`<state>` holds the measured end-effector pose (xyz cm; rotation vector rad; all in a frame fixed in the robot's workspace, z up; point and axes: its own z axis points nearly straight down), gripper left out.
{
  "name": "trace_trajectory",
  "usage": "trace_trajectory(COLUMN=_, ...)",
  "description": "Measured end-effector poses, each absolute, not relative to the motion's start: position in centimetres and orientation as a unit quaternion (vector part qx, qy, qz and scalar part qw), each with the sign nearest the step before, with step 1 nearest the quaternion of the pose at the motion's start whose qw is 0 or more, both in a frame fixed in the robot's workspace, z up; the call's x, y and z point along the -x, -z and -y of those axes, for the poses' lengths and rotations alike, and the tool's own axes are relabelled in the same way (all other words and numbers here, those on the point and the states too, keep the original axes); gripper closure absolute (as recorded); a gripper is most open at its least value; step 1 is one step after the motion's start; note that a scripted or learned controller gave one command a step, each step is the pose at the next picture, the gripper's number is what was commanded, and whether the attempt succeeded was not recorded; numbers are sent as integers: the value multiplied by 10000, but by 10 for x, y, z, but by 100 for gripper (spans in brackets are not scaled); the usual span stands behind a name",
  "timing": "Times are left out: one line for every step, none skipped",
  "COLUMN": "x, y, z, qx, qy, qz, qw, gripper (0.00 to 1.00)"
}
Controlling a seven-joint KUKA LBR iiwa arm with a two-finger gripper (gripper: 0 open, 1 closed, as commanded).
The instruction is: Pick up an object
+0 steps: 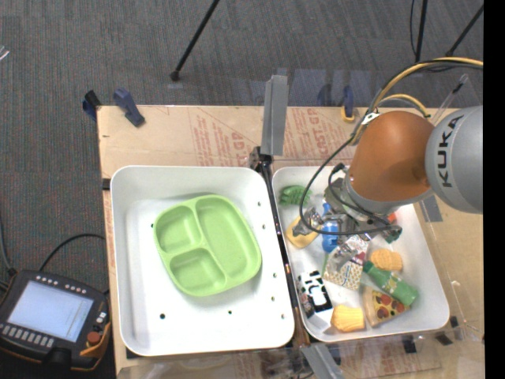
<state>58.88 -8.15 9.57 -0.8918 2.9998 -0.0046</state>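
The grey arm with its orange band reaches in from three o'clock and hangs over the upper middle of the right bin, wrist pointing down. The end effector sits low among the clutter there, mostly hidden under the wrist, so whether it is spread or pinching anything cannot be told. Candidate objects for the pick all lie in this right bin: a green piece at eleven o'clock of the end effector, a yellow-tan item just beside it at nine o'clock, a patterned packet close below at six o'clock, a green bottle and an orange corn-like piece toward five o'clock, a black-and-white toy car at seven o'clock near the bin's inner wall, and a yellow piece beside a pizza slice along the front edge. The left bin holds a light green divided plate, lying flat near its centre. Both bins rest on the tabletop, and a teach pendant lies on the floor at eight o'clock.
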Motion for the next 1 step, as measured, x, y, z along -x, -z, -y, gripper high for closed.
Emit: trace_trajectory(x=-590, y=-106, z=81, qx=2845, qy=14, qz=-9586, qw=61, gripper=100)
